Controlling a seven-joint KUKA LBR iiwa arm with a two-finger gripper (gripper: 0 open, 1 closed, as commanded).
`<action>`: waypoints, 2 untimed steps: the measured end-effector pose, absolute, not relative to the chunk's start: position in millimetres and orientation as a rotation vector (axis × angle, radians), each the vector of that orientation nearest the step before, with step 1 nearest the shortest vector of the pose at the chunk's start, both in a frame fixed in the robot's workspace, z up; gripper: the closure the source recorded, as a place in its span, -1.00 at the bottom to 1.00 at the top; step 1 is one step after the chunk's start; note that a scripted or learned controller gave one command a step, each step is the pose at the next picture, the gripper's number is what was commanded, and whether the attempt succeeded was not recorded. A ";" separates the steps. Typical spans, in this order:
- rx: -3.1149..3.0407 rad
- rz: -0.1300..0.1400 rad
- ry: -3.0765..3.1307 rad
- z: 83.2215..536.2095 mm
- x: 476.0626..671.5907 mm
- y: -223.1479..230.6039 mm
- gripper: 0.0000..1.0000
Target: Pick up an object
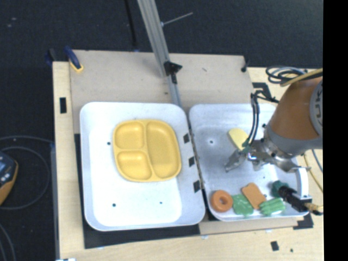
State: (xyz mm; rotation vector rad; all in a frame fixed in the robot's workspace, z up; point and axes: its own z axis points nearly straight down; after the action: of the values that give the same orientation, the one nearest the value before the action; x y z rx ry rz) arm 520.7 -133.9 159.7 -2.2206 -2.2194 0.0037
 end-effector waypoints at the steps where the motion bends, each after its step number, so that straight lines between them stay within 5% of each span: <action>1: -2.231 -0.003 -2.218 173.3 522.5 -135.3 1.00; 2: -2.222 -0.005 -2.229 223.3 532.8 -132.3 1.00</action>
State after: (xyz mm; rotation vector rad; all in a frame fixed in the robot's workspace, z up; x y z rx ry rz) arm 532.8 -132.3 223.3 -2.2224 -2.2292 -0.0051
